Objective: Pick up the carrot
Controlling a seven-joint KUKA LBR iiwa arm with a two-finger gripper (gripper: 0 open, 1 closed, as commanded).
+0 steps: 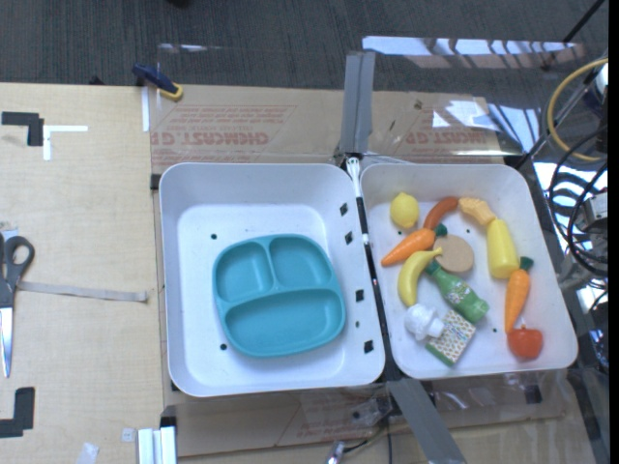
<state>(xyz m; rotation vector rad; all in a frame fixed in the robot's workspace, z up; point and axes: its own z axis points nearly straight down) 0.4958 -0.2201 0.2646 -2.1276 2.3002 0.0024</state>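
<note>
Two orange carrots lie in the right bin (542, 206). One carrot (410, 246) slants across the bin's left part, between a lemon and a banana. The other carrot (516, 296) stands nearly upright near the right wall, with a green tip at its top end.
The right bin also holds a lemon (404, 210), a banana (416, 274), a yellow corn cob (501, 248), a green bottle (458, 296), a red pepper (525, 342) and several more toy foods. The left bin (184, 259) holds a blue divided plate (279, 295). Scissors (10, 293) lie far left.
</note>
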